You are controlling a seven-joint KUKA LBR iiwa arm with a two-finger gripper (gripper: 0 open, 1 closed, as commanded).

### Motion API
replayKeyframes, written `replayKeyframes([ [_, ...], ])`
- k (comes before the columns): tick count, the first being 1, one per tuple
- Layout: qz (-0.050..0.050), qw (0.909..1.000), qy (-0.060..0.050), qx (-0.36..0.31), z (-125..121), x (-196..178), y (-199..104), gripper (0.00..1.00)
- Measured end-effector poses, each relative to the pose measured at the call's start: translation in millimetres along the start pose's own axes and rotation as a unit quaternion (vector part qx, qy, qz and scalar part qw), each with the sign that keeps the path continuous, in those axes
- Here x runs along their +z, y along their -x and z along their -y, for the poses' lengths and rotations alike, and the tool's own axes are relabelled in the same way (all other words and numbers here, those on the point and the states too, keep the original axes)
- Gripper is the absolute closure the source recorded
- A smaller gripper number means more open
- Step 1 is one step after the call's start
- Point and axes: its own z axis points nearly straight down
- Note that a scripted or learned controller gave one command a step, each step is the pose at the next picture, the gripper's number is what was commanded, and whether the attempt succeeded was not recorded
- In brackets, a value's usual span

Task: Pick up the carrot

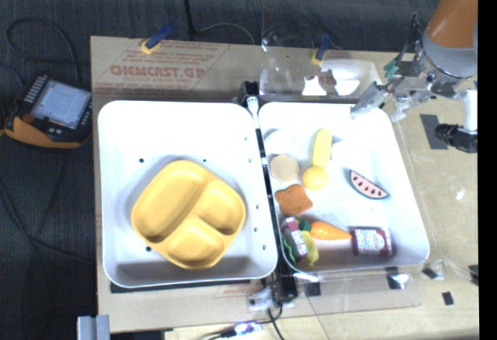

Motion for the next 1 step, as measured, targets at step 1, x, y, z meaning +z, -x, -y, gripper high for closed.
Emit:
replayKeyframes([
  [1, -0.001, 0.9999, -0.002, 0.015, 55.8, 130.1, -23.3, 0.0],
])
